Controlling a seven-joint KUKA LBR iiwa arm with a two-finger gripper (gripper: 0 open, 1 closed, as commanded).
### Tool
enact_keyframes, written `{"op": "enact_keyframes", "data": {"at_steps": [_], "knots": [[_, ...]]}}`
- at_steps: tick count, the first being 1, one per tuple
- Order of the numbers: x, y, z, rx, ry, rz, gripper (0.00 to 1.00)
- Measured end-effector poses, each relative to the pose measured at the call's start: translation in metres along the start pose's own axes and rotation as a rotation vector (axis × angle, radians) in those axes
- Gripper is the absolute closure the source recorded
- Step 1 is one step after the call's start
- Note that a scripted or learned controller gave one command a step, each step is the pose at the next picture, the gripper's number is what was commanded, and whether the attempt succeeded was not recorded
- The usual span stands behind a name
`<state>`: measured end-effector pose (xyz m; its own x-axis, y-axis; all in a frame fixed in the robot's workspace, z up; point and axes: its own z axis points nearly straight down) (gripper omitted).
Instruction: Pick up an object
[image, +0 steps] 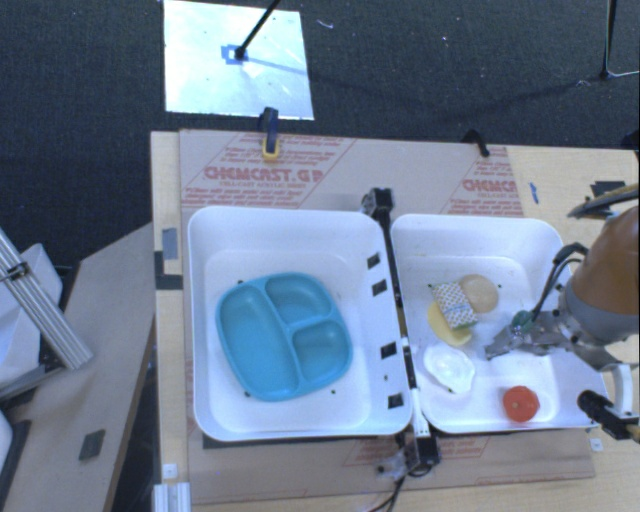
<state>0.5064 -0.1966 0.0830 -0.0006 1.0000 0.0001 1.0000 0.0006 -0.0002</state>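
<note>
Objects: four in right bin (540, 240), one blue tray (284, 335) in left bin (215, 250).
Tomato (520, 403), sponge (455, 303), tan disc (480, 293), white piece (448, 366). Gripper (497, 349) over right bin; grip state: cannot tell.

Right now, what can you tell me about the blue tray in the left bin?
The blue tray is a light blue, plastic-looking divided plate with rounded corners and three compartments: one large along its left side and two smaller on the right. It lies flat on the floor of the left bin, turned slightly askew to the bin's walls, roughly centred. Nothing shows inside its compartments and nothing rests on it. The gripper is over in the right bin, well apart from it.
</note>
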Motion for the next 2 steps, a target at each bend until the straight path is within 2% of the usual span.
{"op": "enact_keyframes", "data": {"at_steps": [1, 2], "knots": [[0.0, 0.001, -0.012, -0.005, -0.002, -0.001, 1.0], [0.01, 0.003, -0.063, -0.005, -0.002, -0.004, 1.0]]}}
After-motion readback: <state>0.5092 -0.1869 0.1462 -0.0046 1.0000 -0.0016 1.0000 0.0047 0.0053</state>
